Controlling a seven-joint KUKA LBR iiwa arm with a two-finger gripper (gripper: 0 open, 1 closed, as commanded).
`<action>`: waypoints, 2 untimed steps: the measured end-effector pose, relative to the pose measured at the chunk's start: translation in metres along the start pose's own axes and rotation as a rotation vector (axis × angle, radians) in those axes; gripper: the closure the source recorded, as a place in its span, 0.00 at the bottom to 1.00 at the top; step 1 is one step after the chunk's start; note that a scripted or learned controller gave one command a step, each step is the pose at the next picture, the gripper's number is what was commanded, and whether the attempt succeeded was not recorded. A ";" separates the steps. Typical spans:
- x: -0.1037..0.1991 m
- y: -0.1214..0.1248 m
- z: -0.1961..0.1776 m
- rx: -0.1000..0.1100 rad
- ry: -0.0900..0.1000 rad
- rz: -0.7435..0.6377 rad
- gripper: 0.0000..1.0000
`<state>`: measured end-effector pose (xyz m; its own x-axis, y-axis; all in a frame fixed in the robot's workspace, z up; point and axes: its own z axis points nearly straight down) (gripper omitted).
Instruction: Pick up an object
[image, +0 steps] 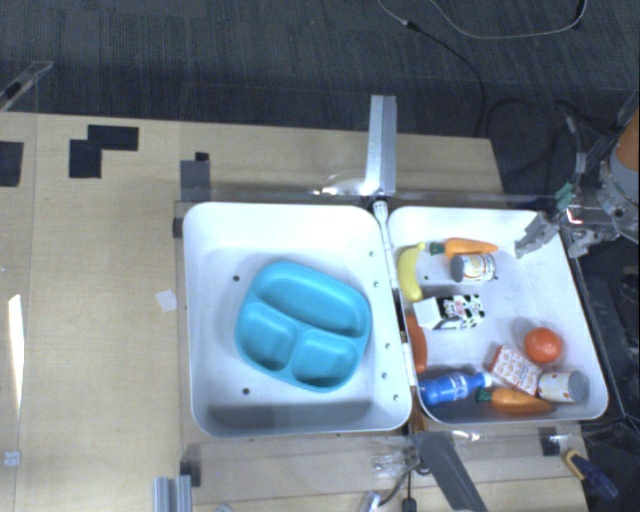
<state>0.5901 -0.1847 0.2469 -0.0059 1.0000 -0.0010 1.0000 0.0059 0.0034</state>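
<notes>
Near edge of the right bin (590, 330), about 6 o'clock: bottle (452, 386), carrot (520, 401), small jar (562, 385). Mid-bin: packet (512, 370), orange ball (543, 345), patterned box (460, 311), banana (409, 272). Far, 12 o'clock: can (472, 267). The gripper (545, 228) hangs at the bin's 1 o'clock corner, holding nothing; whether it is spread or pressed together I cannot tell. I judge this the approach step; next I must choose a target and descend. The left bin (205, 330) holds a blue tray (300, 325). The arm is cut off at 3 o'clock.

Bright, even overhead light; soft focus.
</notes>
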 end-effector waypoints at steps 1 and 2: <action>0.052 -0.059 0.046 0.001 0.001 0.031 0.00; 0.073 0.002 0.157 -0.006 0.000 0.106 0.00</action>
<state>0.5922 -0.1116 0.0898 0.1004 0.9949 -0.0004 0.9949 -0.1004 0.0094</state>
